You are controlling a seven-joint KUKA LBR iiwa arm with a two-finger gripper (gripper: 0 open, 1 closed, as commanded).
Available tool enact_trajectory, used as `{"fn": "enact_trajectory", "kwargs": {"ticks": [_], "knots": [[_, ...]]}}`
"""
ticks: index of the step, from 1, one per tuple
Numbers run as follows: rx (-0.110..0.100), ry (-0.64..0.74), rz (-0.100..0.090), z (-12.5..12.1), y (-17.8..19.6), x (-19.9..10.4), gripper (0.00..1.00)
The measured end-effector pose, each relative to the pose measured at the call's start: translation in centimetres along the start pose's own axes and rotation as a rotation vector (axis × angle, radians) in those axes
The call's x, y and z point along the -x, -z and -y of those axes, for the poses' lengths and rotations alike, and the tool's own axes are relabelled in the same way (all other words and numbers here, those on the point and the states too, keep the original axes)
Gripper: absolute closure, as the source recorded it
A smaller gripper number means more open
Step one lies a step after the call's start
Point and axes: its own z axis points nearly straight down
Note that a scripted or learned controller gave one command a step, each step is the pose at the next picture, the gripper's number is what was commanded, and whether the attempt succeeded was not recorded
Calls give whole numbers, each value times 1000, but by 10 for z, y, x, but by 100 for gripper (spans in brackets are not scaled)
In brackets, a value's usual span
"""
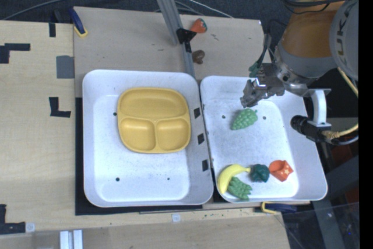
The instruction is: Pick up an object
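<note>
**Camera view: grape cluster sits just under the end effector in the right bin**

Taking the green grape bunch (243, 119) as the landmark and working from the near edge back: nearest the camera, well below the bunch, 4 small toys crowd the right bin's (303, 186) front corner: a yellow banana (228, 174), a leafy green piece (239, 188), a dark green vegetable (259, 173) and a red-orange piece (281, 169). Left of the bunch, in the other bin, lies a yellow divided plate (154, 119). The bunch itself lies alone on open bin floor, so it looks the easiest pick. It is probably light, hollow plastic, stiff yet bumpy and slick; pinching across its narrow width should hold best. Just beyond it hangs the end effector (252, 94); whether that is clenched or released cannot be told.
</note>
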Motion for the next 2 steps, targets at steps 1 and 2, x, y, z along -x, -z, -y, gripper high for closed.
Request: {"fn": "enact_trajectory", "kwargs": {"ticks": [1, 2], "knots": [[-1, 1, 1, 1, -9, -58, 100], [-1, 0, 1, 8, -13, -107, 100]]}}
